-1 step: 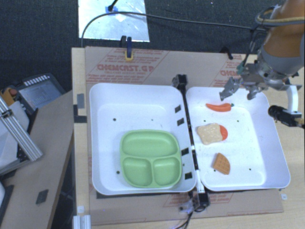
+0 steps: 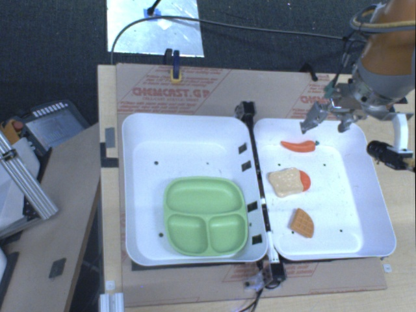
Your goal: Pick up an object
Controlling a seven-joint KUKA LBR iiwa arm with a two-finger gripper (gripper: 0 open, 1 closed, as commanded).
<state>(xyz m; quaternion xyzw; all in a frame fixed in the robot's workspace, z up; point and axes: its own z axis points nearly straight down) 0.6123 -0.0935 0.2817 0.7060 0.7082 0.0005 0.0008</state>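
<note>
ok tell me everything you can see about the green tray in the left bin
The light green, glossy, plastic-looking divided tray is a rounded rectangle with three compartments: one long one across the far side and two smaller ones side by side at the near side, all bare. It lies flat and upright on the floor of the shallow white left bin, toward the bin's near right corner, close to the dark divider between the bins. Nothing else touches it.

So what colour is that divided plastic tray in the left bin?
Pale green, the divided plastic tray, seen clearly in the camera view.
</note>
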